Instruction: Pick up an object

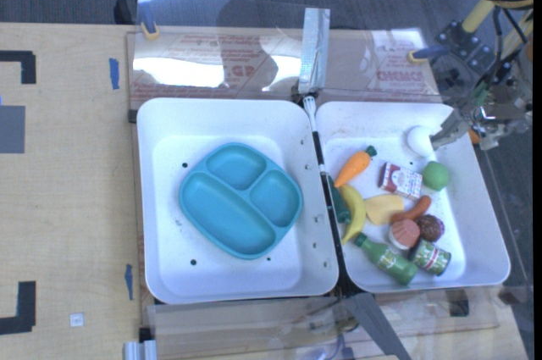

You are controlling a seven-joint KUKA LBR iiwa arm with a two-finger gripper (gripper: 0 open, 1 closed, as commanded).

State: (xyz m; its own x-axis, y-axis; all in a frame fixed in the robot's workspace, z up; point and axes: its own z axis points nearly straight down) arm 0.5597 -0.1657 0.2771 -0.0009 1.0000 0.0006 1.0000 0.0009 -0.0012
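1. We see the gripper [442,135] coming in from three o'clock, low over the upper right corner of the right bin [491,244]; whether its jaws are apart or together we cannot tell at this slant.
2. Nothing is visibly held. The nearest candidate is the white egg [419,140], just beside the gripper at its nine o'clock, with the green ball [436,175] at the egg's five o'clock.
3. We judge the egg the sensible target: it sits apart from the crowded pile, where the carrot [355,167], banana [355,213] and green bottle [386,257] lie.
4. To do it well, we would centre over the egg, descend straight, and close gently, since a round smooth thing may squirt sideways toward the bin wall.
5. The blue plate [240,199] in the left bin [161,180] plays no part.
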